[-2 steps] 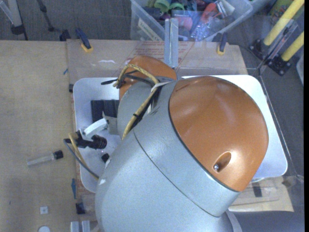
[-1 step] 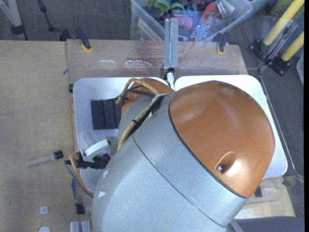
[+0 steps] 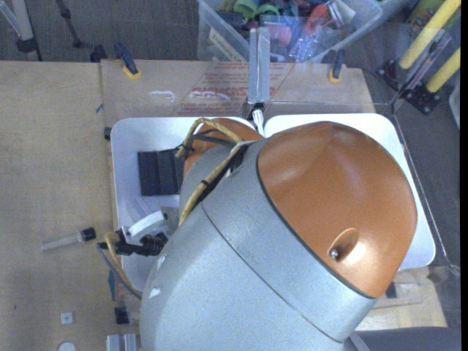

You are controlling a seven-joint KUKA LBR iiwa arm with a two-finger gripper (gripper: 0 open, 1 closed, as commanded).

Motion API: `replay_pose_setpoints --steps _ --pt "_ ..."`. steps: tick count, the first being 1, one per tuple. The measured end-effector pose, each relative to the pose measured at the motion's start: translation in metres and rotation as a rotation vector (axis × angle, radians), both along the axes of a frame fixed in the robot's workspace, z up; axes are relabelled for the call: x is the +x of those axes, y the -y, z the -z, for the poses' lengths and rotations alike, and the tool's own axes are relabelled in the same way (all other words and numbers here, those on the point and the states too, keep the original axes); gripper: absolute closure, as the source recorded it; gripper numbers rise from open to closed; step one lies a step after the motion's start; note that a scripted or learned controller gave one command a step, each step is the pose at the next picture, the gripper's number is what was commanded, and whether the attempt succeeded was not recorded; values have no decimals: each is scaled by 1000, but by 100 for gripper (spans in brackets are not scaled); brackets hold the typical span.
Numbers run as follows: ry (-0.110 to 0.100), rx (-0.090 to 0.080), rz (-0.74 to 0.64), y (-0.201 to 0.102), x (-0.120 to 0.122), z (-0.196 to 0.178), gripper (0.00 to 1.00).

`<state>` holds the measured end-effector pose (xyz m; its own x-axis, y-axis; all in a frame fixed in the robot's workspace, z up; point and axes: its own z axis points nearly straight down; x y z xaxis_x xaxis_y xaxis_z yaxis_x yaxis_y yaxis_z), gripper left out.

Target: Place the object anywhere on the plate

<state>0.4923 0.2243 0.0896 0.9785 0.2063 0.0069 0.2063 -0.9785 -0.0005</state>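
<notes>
From the camera view, the arm [image 3: 292,247], grey with a large orange cap, covers most of both white bins [image 3: 121,167]. A black block [image 3: 157,172] lies in the left bin, just left of the arm. Whether the claw is open or closed cannot be told, and the plate is hidden. Beyond the bins stands a clear tub [image 3: 292,9] of coloured items. No writing is legible.

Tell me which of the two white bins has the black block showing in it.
The left bin; the black block lies in it.
</notes>
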Motion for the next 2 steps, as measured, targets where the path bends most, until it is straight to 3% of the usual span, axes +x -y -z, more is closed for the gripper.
replay_pose_setpoints --steps 1,2 --pt "-6 -3 -9 1 -12 -99 0" --pt "-3 -4 -64 1 -12 -240 0"
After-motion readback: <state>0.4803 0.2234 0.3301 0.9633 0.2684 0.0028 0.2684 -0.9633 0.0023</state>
